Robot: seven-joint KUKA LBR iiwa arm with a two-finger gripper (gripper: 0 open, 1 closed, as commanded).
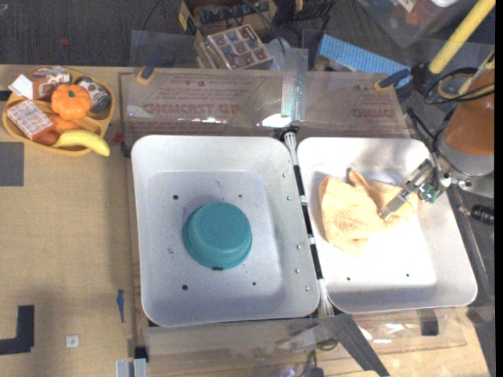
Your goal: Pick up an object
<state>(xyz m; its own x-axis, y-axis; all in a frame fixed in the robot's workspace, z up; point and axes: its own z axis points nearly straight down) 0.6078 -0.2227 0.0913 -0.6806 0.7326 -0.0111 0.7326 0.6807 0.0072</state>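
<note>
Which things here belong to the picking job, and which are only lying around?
For the job:
- flat tan cloth-like piece in the right white bin
- end effector, on that piece
- upturned teal plastic bowl in the left white bin

Lying about:
- yellow dish of toy food

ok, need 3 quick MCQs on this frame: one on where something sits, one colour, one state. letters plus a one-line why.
1. Where does the teal bowl lie?
A. in the left bin
B. in the right bin
C. on the bench outside both bins

2. What colour is the cloth in the right bin?
A. dark blue
B. tan
C. bright green

3. How does the bowl stand?
A. upright, mouth up
B. on its side
C. upside down, base up

Answers:
1. A, it sits mid-floor in the left bin.
2. B, the crumpled cloth is a pale tan-yellow, with the gripper at its right edge.
3. C, its flat closed base faces the camera and no hollow shows.
</note>
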